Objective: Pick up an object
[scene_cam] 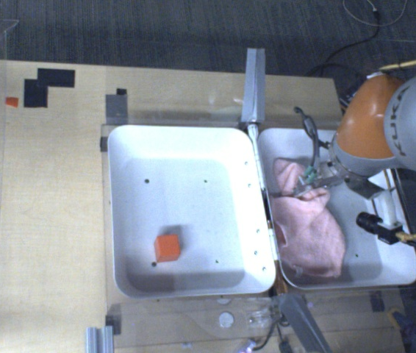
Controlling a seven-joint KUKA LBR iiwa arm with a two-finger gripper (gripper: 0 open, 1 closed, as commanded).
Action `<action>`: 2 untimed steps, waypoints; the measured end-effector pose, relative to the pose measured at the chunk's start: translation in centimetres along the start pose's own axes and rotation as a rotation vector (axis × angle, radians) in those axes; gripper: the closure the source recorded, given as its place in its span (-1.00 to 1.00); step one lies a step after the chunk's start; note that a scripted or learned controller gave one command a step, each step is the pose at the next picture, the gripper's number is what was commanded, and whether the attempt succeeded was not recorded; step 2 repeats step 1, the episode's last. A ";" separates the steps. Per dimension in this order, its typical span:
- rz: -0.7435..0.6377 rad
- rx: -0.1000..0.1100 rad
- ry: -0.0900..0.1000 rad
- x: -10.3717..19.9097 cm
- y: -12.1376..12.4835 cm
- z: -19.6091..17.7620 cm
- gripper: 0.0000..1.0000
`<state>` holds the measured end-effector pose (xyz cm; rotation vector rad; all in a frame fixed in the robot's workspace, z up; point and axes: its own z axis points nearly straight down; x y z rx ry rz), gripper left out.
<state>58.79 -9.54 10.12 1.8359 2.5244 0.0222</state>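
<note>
In the right bin (392, 267) the gripper (312, 181) sits low against a crumpled pink cloth (307, 230), its grip impossible to judge, while an orange block (167, 248) lies in the left bin (186, 153).

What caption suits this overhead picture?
Arm's end effector over pink cloth in right bin; orange block in left bin.

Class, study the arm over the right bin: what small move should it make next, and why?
Probably a short descent onto the pink cloth. The gripper sits at the cloth's upper edge in the right bin, while the orange block lies far off in the left bin.
</note>
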 end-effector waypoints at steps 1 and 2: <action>-0.027 0.018 0.006 1.1 6.3 -8.1 1.00; -0.027 0.018 0.006 1.1 6.3 -8.1 1.00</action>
